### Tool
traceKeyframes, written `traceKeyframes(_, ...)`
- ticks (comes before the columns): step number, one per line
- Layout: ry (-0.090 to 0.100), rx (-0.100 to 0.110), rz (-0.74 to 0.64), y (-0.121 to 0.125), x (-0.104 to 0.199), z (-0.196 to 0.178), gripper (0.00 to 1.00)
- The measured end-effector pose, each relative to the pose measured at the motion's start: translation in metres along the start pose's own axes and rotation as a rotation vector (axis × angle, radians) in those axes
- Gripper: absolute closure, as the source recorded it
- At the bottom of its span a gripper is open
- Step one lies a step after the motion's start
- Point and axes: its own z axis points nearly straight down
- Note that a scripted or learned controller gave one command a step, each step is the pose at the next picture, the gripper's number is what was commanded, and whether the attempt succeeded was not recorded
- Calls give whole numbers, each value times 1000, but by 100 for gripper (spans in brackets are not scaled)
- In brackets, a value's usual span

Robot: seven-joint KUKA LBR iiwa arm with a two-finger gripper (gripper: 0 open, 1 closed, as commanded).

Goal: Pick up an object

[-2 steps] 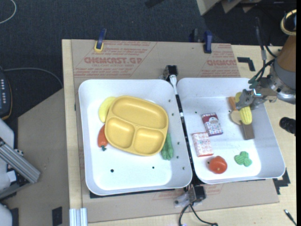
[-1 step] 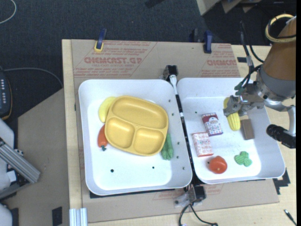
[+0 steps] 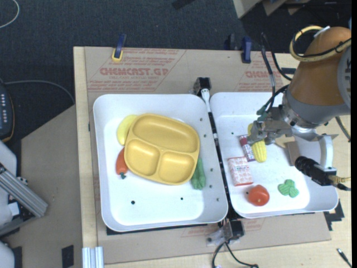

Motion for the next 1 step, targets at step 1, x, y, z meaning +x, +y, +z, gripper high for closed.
traceKeyframes(1, 0, 0, -1, -12, 49, 3, 100)
